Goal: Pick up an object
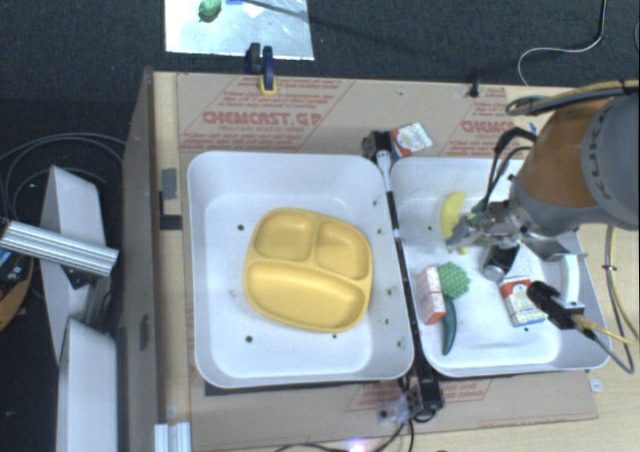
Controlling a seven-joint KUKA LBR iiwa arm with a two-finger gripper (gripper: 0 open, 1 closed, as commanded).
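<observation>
We see metal two-finger gripper low beside small yellow round toy. Cannot tell if open. Might bump toy away.

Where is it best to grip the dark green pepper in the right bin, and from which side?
Probably across the middle of the dark green pepper, coming straight down from above. It lies flat, long and thin, running up and down the view, with bare bin floor on its right. The small carton lies close on its left.
</observation>
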